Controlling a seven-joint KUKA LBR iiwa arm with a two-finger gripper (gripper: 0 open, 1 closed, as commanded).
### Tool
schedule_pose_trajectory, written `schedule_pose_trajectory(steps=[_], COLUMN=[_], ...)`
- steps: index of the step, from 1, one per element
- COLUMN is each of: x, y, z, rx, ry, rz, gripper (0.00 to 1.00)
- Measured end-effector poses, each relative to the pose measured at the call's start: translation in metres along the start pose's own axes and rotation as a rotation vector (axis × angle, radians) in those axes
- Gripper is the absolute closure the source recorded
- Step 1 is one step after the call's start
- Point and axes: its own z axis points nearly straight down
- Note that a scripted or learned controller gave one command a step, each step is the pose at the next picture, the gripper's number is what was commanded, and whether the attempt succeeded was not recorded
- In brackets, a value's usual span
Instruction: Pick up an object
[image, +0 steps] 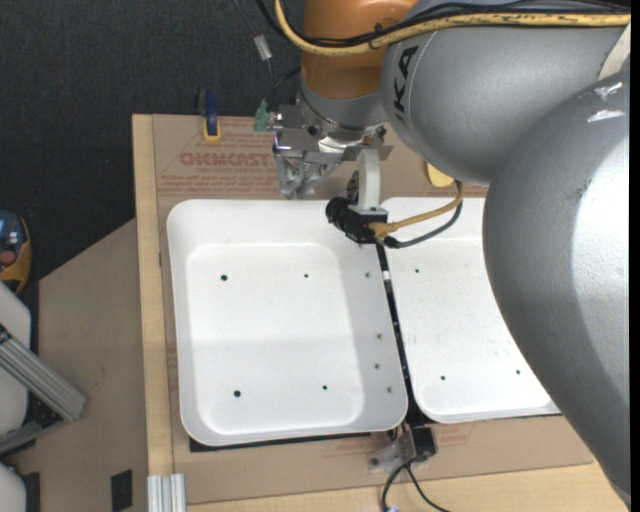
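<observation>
The grey arm (520, 150) is reaching in from the right and crossing high over the right bin (470, 330), its bulk hiding much of that bin's far side. The orange band (345, 40) is sitting above the wrist, and the end effector (300, 175) is hanging over the far edge of the left bin (270, 320), just past its rim and above the printed brown board (225, 160). Its tip is lost in metal clutter and shadow, so whether it is released or clenched cannot be told from here, and nothing is visibly caught in it. A black fitting with a tan cable (420, 222) is trailing off the wrist, draping over the seam between the bins, probably routed there to stay slack while the arm swings. No loose object is standing out on either bin floor; the dark dots on the left bin look like marks on the tray, though the view is too coarse to be sure. The thing to pick may be lying under the arm. Judged so, the pick is not yet made.
</observation>
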Motion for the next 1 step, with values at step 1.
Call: schedule_pose_trajectory(steps=[1], x=[-0.0447], y=[-0.0089], z=[-0.0457], rx=[-0.006], ry=[0.0], rz=[0.005], gripper=[1.0])
